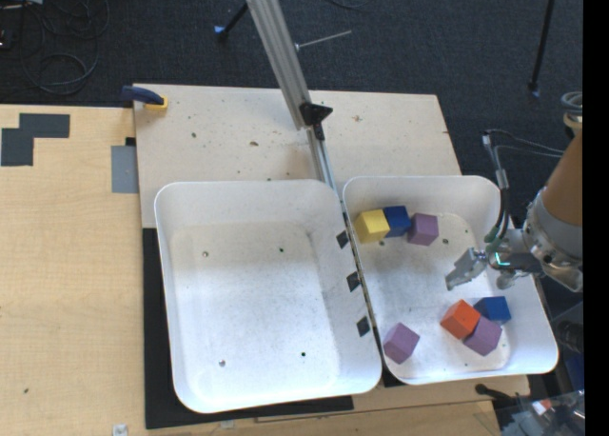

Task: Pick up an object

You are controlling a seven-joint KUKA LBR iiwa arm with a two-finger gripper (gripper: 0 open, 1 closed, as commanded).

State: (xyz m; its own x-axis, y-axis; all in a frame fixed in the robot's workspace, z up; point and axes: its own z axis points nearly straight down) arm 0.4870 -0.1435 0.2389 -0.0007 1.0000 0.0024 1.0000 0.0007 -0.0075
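My left bin (181, 234) has nothing for me to grasp, so my business is in the right bin (476, 191). At its ten o'clock corner sit a yellow cube (372, 225), a blue cube (397, 220) touching it, and a purple cube (424, 229) just beside that. Down at seven o'clock a second purple cube (401, 341) lies alone. Toward five o'clock an orange cube (461, 319), a third purple cube (484, 336) and a small blue cube (494, 308) are bunched together, touching.

I judge I am in the approach: nothing is lifted yet. My hand (466, 270) hangs over the bin's right half, at about three o'clock, above bare floor between the two groups. How wide it stands I cannot tell (the fingers blur into grey), and I see nothing in it.

Next I must pick one target, probably the nearby orange cube, line up over it and come down; its crowding neighbours may jam me.
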